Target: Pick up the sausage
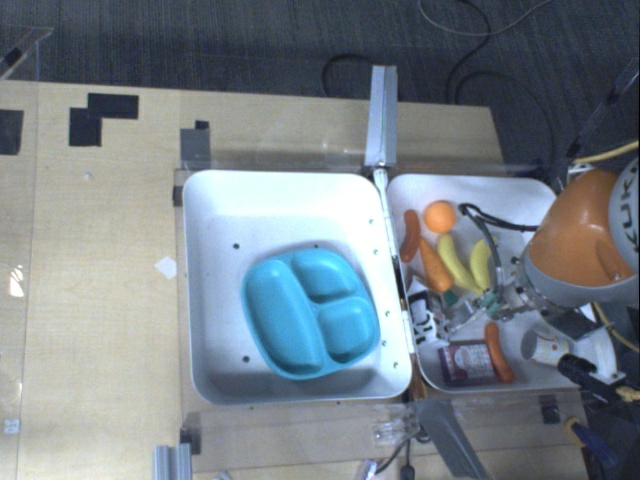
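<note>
A reddish-brown sausage (pixel 410 235) lies along the left wall of the right bin (pixel 520 190), near its far end. A second, orange-red sausage-like piece (pixel 498 352) lies near the bin's front edge. My gripper (pixel 476 306) hangs low over the middle of the right bin, between these two pieces and just in front of the bananas. It is to the right of and nearer than the reddish-brown sausage, and apart from it. Nothing can be made out held in it.
Also in the right bin are an orange (pixel 439 216), a carrot (pixel 434 266), two bananas (pixel 456 262), a dark purple packet (pixel 466 362) and a white bottle (pixel 545 347). The left bin (pixel 215 268) holds a blue divided plate (pixel 312 311). Cables trail behind the bench.
</note>
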{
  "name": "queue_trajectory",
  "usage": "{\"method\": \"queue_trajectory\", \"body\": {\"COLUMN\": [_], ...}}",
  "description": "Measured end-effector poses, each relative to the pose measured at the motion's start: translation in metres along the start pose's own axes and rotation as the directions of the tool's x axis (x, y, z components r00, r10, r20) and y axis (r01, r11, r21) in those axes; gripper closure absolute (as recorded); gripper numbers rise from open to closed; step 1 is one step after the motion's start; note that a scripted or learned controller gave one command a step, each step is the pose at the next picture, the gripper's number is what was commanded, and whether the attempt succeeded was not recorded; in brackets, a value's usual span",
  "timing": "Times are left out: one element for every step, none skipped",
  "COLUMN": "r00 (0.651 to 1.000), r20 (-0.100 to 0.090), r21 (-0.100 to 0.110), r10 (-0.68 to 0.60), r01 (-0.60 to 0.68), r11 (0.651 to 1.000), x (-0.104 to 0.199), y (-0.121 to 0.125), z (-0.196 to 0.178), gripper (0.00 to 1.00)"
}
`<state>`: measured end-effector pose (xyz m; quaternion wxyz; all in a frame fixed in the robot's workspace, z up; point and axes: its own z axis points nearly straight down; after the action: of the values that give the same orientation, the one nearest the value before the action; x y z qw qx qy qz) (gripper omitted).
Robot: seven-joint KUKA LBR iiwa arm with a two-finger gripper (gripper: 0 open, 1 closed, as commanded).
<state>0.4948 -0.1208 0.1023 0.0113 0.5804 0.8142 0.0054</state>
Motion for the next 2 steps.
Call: {"method": "queue_trajectory", "body": {"r00": [0.999,0.999], "r20": [-0.006,-0.005], "r21": [0.010,0.004], "r10": [0.042,0.040], "r01": [-0.042,-0.040], "r11": [0.999,0.999], "x": [-0.048,-0.048], "y": [-0.021,-0.017], "z": [0.013,0.001], "gripper": [0.00,1.00]}}
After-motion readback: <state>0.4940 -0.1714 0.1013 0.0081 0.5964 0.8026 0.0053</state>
